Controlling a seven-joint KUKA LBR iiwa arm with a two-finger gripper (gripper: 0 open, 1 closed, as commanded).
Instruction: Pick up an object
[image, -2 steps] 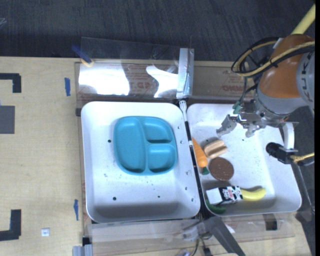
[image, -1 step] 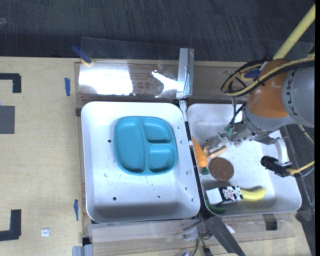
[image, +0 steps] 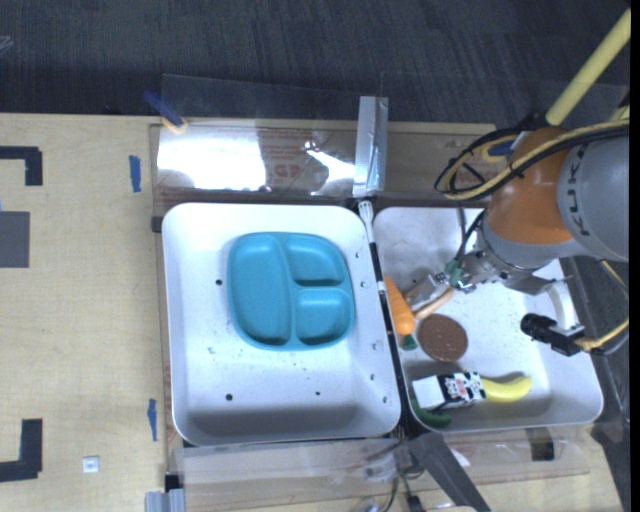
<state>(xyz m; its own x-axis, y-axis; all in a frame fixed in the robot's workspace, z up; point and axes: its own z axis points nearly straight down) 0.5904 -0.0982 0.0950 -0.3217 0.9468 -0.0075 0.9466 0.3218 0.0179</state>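
- Camera view: the arm (image: 560, 200) reaches in from the right over the right bin (image: 570, 400); its gripper (image: 432, 290) hangs low beside an orange carrot (image: 400, 310).
- Whether the fingers are apart or together cannot be told.
- A brown disc (image: 443, 338), banana (image: 505, 388) and small carton (image: 455, 388) lie nearby.
- The left bin (image: 190, 370) holds a blue divided plate (image: 292, 290).

An orange carrot (image: 401, 312) lay against the right bin's left wall, a brown disc (image: 443, 338) just beside it; a yellow banana (image: 507, 388) lay near the front edge.
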